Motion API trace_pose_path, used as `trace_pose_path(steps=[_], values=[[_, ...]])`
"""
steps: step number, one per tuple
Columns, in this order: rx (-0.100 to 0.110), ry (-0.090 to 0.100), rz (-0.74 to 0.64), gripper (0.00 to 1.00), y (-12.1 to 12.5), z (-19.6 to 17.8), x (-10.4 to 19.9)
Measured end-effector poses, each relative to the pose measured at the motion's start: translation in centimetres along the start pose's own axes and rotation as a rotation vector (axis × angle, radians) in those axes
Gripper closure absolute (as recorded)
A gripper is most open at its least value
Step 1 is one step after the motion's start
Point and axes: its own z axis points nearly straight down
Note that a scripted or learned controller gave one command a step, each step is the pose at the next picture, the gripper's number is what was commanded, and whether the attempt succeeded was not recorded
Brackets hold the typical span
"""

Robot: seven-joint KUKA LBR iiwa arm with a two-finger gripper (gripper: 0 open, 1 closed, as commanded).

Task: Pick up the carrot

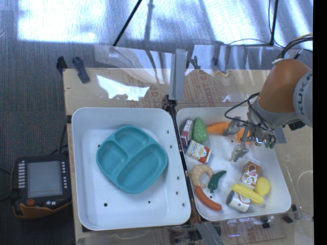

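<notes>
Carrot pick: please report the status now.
End effector open, holding nothing, above the right bin. Carrot lies at the bin's far side. Green vegetable beside it.

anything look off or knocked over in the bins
Nothing looks spilled or broken. The right bin is crowded: the small can lies on its side by the corn, and the toy foods sit jumbled at all angles. The teal plate lies askew in the left bin.
</notes>
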Motion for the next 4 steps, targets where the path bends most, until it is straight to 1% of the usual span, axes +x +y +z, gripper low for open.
trace_pose_path(steps=[1,2,3,4], values=[[0.001,-0.009,-0.006,1.00,0.4,-1.4,-0.4],[0.001,-0.004,-0.485,1.00,-2.2,-0.2,4.3],[0.002,-0.008,-0.376,1.00,-2.4,-4.6,3.4],[0.002,-0.014,-0.327,1.00,5.4,-12.2,2.5]])
